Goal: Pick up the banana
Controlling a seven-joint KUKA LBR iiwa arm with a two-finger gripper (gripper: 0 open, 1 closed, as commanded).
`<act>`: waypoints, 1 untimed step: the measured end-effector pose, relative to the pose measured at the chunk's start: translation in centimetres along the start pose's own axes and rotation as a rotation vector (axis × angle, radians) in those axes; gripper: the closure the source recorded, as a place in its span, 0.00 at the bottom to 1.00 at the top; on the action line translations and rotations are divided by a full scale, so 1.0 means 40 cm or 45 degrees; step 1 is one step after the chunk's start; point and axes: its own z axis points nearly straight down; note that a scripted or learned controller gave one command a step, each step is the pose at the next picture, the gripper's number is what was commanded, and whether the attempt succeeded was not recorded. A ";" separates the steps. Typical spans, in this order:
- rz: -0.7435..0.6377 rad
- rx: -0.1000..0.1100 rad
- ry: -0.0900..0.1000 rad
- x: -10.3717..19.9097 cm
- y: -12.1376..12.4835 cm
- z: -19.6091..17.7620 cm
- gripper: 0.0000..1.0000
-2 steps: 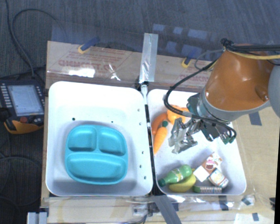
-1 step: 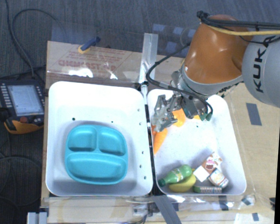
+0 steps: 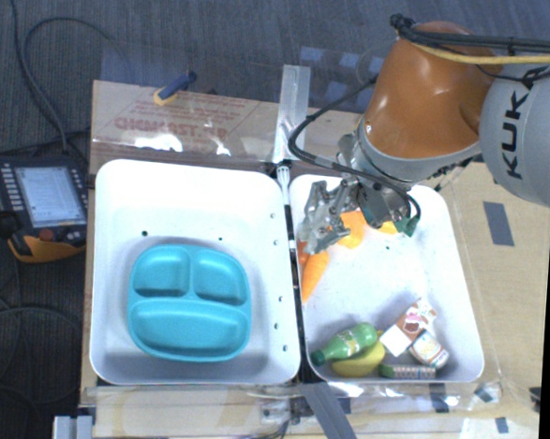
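Dark carpet surrounds the bench. Inside the right-hand white plastic bin (image 3: 460, 264), the metal two-finger gripper (image 3: 323, 228) hangs near its far-left corner, apparently empty; how wide it stands I cannot tell. The curved yellow banana (image 3: 363, 362) lies at that bin's near wall, against a green plastic bottle (image 3: 345, 343). Best to descend clear of the bottle.

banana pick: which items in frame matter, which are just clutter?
Job:
banana, near corner of right bin
hand, over the bin's far left, above the carrot

Clutter:
green bottle against banana
small cartons
blue divided plate, left bin
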 end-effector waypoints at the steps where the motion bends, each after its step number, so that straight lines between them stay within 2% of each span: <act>1: 0.000 -0.001 -0.005 -0.003 0.002 -0.024 1.00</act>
